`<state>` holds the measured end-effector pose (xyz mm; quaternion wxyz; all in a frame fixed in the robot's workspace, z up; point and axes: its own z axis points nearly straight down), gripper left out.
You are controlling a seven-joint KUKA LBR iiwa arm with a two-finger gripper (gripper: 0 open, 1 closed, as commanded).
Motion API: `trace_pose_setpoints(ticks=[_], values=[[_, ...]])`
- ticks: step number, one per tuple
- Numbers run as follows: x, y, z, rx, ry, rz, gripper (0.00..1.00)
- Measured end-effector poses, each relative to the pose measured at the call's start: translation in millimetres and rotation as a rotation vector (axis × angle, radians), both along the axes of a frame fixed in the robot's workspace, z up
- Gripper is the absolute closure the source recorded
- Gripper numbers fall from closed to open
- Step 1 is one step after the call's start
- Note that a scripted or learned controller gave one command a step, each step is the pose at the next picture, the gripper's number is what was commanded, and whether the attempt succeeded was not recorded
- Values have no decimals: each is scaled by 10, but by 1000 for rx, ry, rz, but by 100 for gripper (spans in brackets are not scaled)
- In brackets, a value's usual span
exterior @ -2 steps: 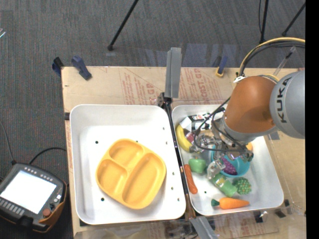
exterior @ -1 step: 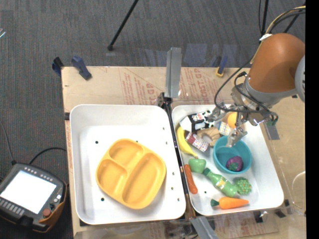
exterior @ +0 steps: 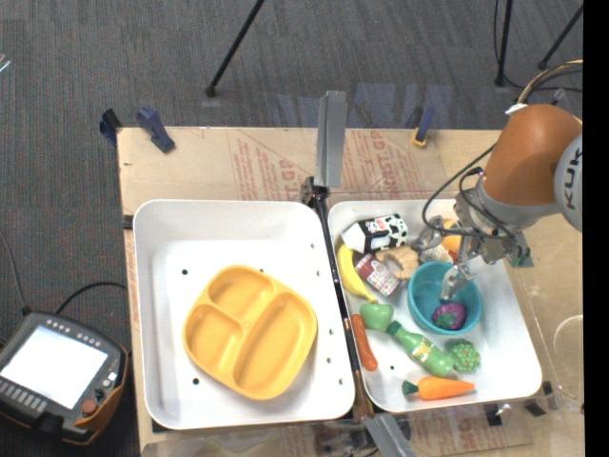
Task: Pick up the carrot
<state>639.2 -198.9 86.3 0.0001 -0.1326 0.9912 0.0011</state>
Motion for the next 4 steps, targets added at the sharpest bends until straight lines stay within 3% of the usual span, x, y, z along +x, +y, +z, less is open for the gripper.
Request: trace_pose_setpoints(ticks=[1,2,3,4], values=[[66,-131,31,-1,-5,-553,0],[-20,-126,30,1,-3,-745,0],[-53,128,18,0,1,-789,0],[-24,148,19,-1,0,-959,0]])
